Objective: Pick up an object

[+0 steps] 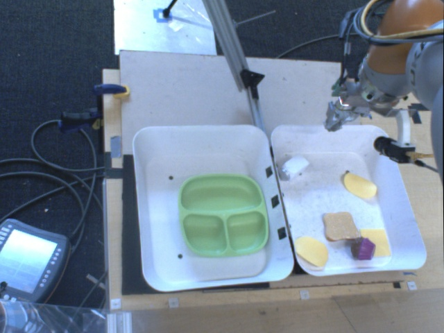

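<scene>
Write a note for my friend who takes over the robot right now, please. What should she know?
Gripper: hovering over the far edge of the right bin, nothing seen in it; open or shut cannot be told.
Right bin holds: a small white object at the far left, a yellow chip-shaped piece, a toast slice, a purple block resting on a flat yellow square, and another yellow piece at the near rim.
Left bin: a green divided plate.
Done: nothing picked up.
Left: lower onto one object, grasp and lift.
</scene>
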`<action>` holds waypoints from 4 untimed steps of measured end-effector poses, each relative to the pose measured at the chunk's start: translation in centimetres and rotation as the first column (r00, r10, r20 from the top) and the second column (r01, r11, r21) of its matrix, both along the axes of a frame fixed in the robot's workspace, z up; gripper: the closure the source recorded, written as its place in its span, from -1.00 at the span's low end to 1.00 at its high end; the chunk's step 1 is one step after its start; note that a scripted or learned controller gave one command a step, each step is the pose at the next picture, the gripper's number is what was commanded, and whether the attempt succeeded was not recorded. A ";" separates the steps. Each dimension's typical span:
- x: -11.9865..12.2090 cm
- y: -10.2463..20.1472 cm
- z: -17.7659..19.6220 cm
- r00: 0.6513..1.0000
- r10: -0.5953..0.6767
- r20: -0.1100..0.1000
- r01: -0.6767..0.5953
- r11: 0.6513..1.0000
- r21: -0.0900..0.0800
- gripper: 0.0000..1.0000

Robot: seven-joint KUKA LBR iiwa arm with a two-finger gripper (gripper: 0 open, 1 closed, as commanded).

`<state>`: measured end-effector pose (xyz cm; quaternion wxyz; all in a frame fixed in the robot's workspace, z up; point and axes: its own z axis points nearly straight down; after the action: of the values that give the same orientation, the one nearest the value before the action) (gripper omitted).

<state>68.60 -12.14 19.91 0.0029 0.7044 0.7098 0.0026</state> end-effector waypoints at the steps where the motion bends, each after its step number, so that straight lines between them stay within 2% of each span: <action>1: 0.0 1.1 5.4 1.000 0.001 0.001 -0.001 1.000 0.000 1.00; 2: 0.1 1.1 8.6 1.000 0.000 -0.001 0.000 1.000 0.000 1.00; 4: -2.1 11.5 7.9 1.000 0.004 -0.008 -0.004 1.000 0.003 1.00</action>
<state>66.47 -0.59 27.82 -0.0007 0.7029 0.7113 0.0009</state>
